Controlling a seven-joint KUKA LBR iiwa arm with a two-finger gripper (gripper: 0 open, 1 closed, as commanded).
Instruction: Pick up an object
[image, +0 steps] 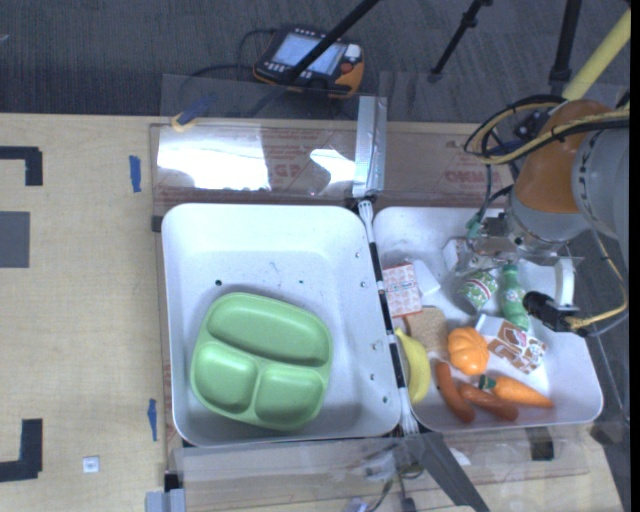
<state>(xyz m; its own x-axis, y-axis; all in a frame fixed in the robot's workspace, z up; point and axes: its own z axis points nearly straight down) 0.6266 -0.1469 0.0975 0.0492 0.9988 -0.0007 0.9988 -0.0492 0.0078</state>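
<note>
**Above the right bin, arm poised to pick**

Over the right bin (590, 400) hung the gripper (487, 262), just above a green bottle (511, 293) and a round green-white packet (479, 290), probably aiming there. How its grip stood, I cannot tell. Carrot (515, 390) and small orange pumpkin (467, 351) lay near, untouched.

Two shallow white plastic bins sit side by side on a pale wooden bench (70, 330). The left bin (190, 250) holds a green three-compartment plastic tray (262, 358) toward its near side. The right bin (585, 385) holds small toy foods crowded together: a yellow banana (416, 366) against its left wall, an orange carrot (515, 391) near the front.
</note>
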